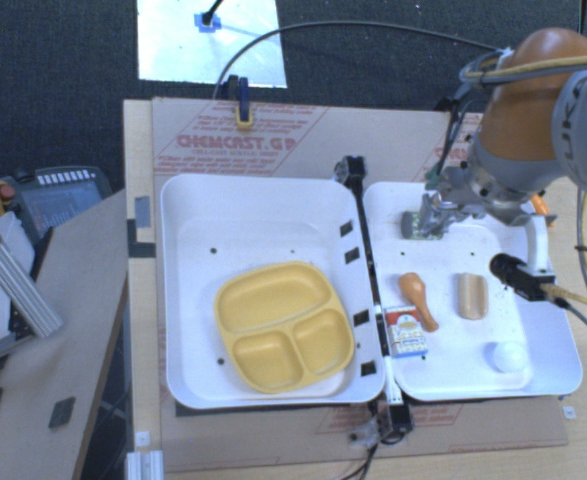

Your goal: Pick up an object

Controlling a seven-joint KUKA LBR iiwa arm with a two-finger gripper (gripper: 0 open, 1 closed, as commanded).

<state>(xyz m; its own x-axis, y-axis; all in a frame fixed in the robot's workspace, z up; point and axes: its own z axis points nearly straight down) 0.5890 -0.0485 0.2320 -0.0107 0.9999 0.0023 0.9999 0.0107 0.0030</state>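
Gripper [430, 218] sits low over the far-left part of the right bin [563, 363], close to that bin's back wall and near the divider between the two bins; whether it is spread or closed cannot be told from this angle, and nothing is visibly caught in it. Candidate objects lie nearer the camera, well apart from the tool: an orange spoon-like piece [418, 298], a tan block [472, 295], a small printed card box [406, 332] against the divider, and a white ball [507, 356] near the front right corner. Left bin [188, 368] carries a yellow compartment tray [284, 325]. Risks, as judged: a descent at the present spot would likely close on bare bin floor, since no object lies beneath. The ball could roll off at first contact. The card box, flat and tight to the divider, leaves little room on one side. The spoon-like piece and block lie near each other, so a grab at one may nudge the other. A black cable fitting [518, 274] hangs beside the wrist over the bin and could sweep the block on a lateral move.
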